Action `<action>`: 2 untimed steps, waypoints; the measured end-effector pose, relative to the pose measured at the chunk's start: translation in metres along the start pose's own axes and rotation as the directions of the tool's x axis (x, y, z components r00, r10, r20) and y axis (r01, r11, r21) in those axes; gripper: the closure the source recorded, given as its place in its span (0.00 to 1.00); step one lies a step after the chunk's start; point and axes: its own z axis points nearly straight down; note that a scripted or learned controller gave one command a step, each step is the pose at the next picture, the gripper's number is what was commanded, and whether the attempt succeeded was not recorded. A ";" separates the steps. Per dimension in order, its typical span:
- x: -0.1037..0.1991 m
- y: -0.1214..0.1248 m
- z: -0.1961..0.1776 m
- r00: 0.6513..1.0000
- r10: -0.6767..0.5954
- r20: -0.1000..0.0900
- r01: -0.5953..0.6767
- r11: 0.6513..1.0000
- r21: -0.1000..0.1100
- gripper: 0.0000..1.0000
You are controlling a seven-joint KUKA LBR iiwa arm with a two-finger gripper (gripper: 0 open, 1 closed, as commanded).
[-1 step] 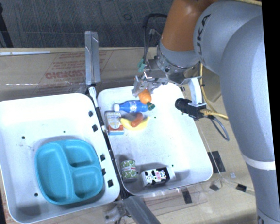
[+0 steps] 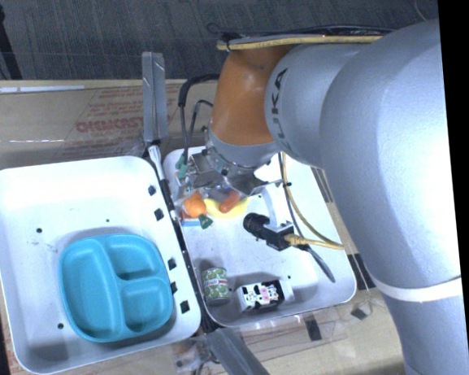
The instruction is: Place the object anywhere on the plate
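The arm's end effector [image 2: 210,191] hung low over the far end of the right bin [image 2: 325,293], directly above a cluster of orange and yellow toy food [image 2: 213,204] lying on the bin floor beneath it. Whether its grip was open or closed could not be told. The blue 3-compartment plate [image 2: 113,287] sat in the left bin [image 2: 24,209], well apart from the food.

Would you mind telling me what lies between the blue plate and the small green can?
In the camera view, the bins' adjoining white walls separate the blue plate from the green can.
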 end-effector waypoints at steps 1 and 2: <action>0.085 -0.069 0.000 0.999 0.053 -0.001 -0.053 0.999 -0.001 1.00; 0.084 -0.069 0.000 0.999 0.055 0.000 -0.055 0.999 -0.002 0.00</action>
